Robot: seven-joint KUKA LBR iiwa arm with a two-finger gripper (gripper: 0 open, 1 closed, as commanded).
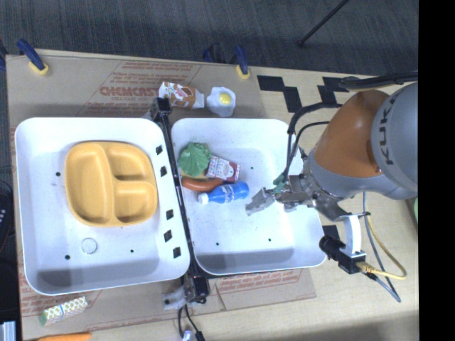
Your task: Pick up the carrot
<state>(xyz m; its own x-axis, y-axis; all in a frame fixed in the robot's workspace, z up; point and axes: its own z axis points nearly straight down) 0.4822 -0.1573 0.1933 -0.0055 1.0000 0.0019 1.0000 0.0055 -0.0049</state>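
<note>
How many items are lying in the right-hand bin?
4, clustered at its left side: a green leafy vegetable, a red packet beside it, the carrot below them, and a blue bottle against the carrot. Something smaller could be hidden underneath.

Even, fairly bright overhead light, soft shadows inside the white bins (234, 130), slightly soft focus overall.
</note>
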